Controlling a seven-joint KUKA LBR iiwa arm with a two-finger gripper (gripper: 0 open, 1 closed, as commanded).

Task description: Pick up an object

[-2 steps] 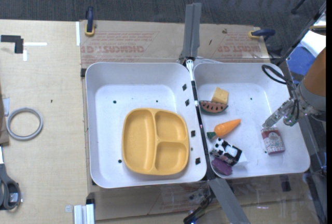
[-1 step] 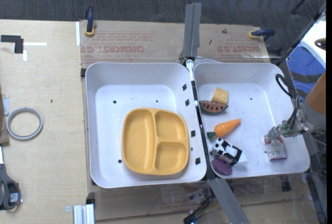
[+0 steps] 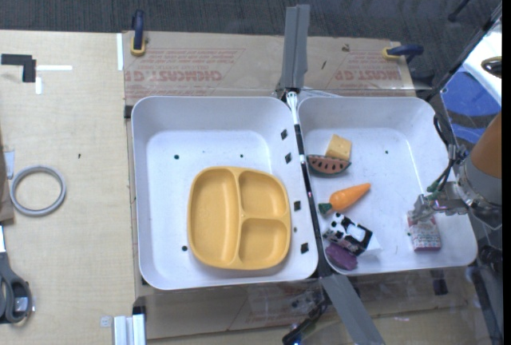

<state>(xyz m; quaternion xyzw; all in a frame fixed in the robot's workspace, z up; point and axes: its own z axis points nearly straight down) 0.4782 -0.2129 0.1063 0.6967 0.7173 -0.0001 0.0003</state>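
Several small things lie in the right bin. A yellow cheese wedge and a watermelon slice sit near the bin's left wall. Below them are an orange carrot, a black-and-white toy and a purple piece. A pinkish packet lies by the right wall. My gripper reaches in from the right and hangs low, right over the packet's upper end. The wrist hides how it meets the packet.
The left bin holds a yellow divided plate. On the bench to the left lie a grey tape ring and scissors. Clamps hold cardboard behind the bins.
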